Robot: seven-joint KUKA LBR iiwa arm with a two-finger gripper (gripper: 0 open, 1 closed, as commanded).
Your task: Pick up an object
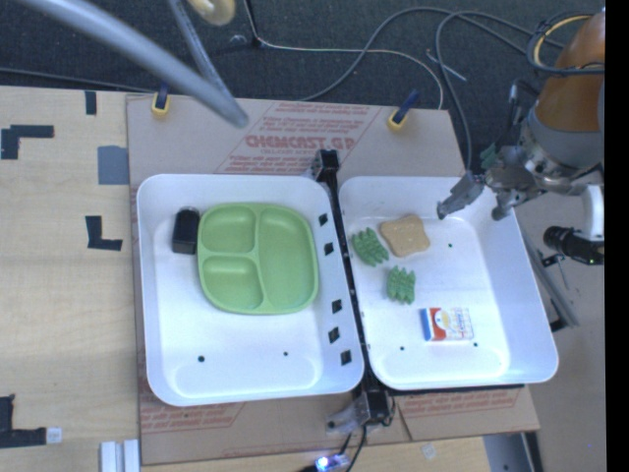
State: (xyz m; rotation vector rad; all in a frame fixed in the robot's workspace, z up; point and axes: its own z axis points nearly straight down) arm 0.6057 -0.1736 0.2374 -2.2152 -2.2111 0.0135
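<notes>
My gripper (472, 209) hangs over the far right corner of the right bin (521, 303), open, with nothing between its fingers. In that bin lie a tan slice of toy bread (404, 235), two green toy vegetables (371, 247) (400, 284) and a small white carton with red and blue print (447, 324). The bread is the nearest thing, just left of and below the gripper, and the two are apart.
The left bin (167, 352) holds a green divided plate (258, 258) with a black block (185, 231) beside its left edge. A black divider with clips (339, 283) joins the bins. Cables (413, 28) trail behind the bench.
</notes>
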